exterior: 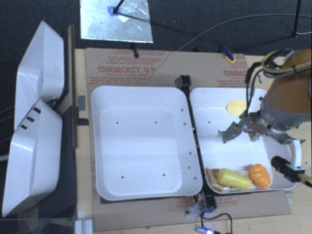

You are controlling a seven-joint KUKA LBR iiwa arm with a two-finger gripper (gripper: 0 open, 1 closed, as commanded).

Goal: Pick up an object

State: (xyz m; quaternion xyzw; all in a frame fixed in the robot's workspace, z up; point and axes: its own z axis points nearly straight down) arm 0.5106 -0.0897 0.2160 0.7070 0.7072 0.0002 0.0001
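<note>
Currently the gripper [229, 134] hangs over the middle of the right bin [210, 101], pointing toward the camera view's left; whether it is open or closed cannot be told, and nothing shows in it. Candidates lie two ways: a pale yellow disc [236, 107] near, toward the bin's far wall, and along the near wall a yellow-green oblong [234, 178], long axis parallel to that wall, with an orange piece [261, 175] just beside it. Judged nearer: the disc.

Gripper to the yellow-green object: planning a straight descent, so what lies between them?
In the camera view, only bare white bin floor lies between the gripper and the yellow-green object.
</note>
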